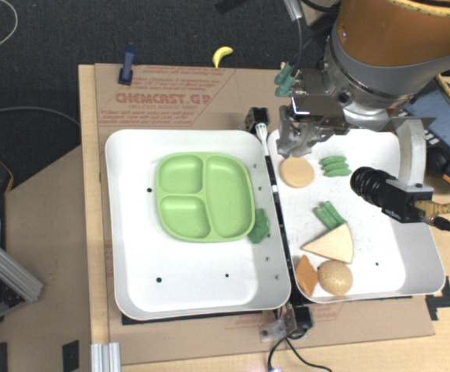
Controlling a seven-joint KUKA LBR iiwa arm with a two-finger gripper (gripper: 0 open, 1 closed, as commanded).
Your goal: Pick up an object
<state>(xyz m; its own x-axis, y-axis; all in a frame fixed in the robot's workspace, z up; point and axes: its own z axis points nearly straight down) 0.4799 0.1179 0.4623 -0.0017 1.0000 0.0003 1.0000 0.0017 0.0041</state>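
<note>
Cardboard sheet (170,91) under both bins, red print on it. Blue clip (127,64) at its top-left edge, small yellow banana-shaped piece (222,54) just beyond the top edge. Dark carpet (46,22) around the bench, thin white cable (4,22) looping at top left. Aluminium extrusion (8,266) at lower left. Black camera-like unit (383,191) on white bracket, over the right bin's right side.
</note>
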